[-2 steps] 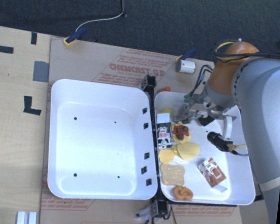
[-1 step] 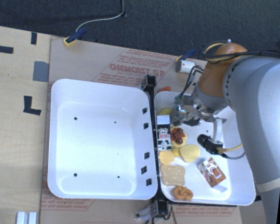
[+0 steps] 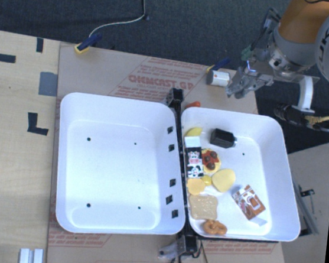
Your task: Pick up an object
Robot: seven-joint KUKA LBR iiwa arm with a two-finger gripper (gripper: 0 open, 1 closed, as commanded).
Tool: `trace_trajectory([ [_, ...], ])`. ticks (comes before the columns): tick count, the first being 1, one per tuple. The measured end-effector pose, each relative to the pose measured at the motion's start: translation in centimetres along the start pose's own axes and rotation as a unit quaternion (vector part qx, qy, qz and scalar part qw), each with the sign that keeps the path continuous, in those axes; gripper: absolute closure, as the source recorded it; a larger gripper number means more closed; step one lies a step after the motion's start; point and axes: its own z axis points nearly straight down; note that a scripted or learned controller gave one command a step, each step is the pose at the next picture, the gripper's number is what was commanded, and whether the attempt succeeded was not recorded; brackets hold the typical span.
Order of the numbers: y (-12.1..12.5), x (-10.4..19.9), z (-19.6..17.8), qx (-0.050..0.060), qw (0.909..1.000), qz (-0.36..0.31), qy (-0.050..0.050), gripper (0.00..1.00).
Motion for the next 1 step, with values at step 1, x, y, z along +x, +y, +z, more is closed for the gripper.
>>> trace_trajectory([
  [1,0.11,2.87,-17.55,-0.001,1.0,-0.001,0.0,1.0],
])
